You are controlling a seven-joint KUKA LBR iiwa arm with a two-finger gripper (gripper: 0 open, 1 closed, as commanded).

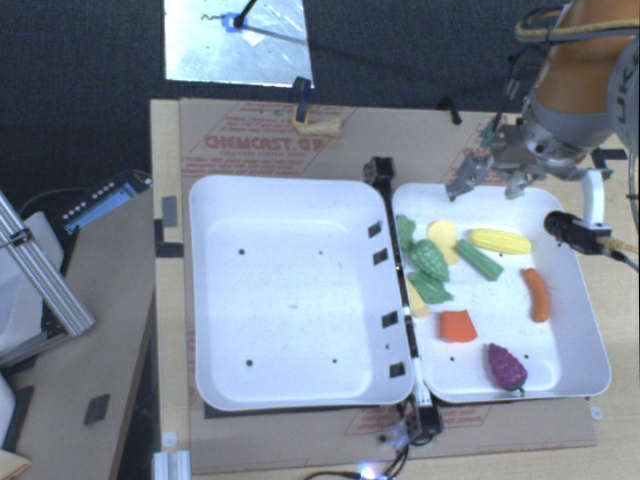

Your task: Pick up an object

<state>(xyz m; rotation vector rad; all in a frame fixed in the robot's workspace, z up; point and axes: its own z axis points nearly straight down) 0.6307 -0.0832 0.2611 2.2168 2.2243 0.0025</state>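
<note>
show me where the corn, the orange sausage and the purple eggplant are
corn (pixel 500 240), camera view, middle of the yellow cob
orange sausage (pixel 538 294), camera view, middle of its length
purple eggplant (pixel 506 366), camera view, centre of the purple body

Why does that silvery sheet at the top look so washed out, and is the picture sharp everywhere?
In the camera view, the silvery sheet catches glare, so it reads pale and patchy; the two white bins are evenly lit with soft shadows along their walls; the toy foods, such as the corn, look fairly crisp, while the gripper is slightly soft.
</note>
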